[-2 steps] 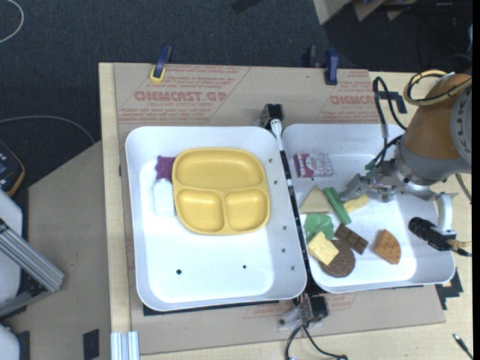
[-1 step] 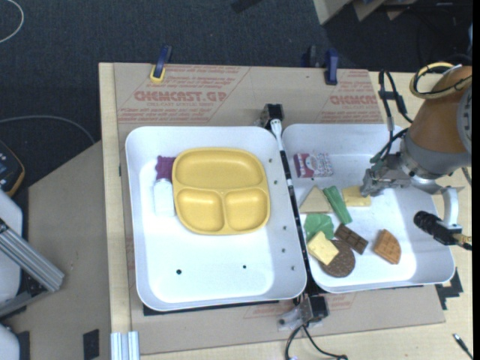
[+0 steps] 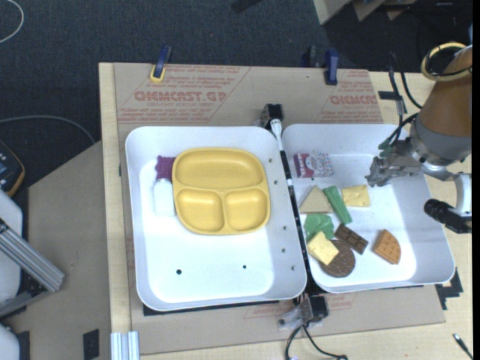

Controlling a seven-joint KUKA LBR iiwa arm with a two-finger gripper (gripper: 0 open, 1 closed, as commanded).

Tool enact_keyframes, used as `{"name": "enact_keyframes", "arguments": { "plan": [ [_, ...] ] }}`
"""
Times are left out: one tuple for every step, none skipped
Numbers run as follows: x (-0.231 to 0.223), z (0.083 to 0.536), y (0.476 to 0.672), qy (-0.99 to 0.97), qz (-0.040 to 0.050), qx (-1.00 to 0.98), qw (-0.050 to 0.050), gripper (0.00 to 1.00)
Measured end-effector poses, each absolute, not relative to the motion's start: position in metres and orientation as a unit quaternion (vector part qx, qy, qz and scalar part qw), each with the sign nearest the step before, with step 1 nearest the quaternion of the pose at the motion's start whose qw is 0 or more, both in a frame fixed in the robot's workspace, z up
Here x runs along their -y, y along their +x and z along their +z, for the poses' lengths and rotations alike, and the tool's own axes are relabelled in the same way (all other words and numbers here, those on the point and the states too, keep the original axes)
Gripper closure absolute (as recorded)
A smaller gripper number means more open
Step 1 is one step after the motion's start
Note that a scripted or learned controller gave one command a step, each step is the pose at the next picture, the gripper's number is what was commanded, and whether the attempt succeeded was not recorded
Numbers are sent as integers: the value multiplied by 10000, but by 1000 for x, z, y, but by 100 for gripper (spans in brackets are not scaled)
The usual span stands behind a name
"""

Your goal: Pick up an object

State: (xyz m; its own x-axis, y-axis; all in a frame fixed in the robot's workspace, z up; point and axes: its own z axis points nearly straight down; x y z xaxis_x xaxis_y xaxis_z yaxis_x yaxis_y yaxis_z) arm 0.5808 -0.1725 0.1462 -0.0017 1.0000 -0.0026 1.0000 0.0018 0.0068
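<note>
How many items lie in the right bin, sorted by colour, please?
Yellow: 2
Green: 2
Brown: 2
Orange: 1
Tan: 1
White packet: 1
Total: 9

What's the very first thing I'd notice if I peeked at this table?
The big yellow divided plate in the left bin jumps out first, with a purple and white thing tucked against its left side. Next comes the pile of toy food in the right bin: cheese wedges, green pieces, chocolate, a cookie and a waffle. The robot's hand hangs over that bin's upper right part.
</note>
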Motion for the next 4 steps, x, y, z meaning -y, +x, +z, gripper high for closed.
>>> {"name": "enact_keyframes", "arguments": {
  "plan": [
    [171, 211, 583, 7065, 22, -7077, 45, 100],
    [171, 226, 584, 7067, 11, -7075, 27, 100],
    [121, 237, 603, 7048, 20, -7094, 17, 100],
    [71, 244, 620, 7047, 21, -7095, 15, 100]
  ]
}}
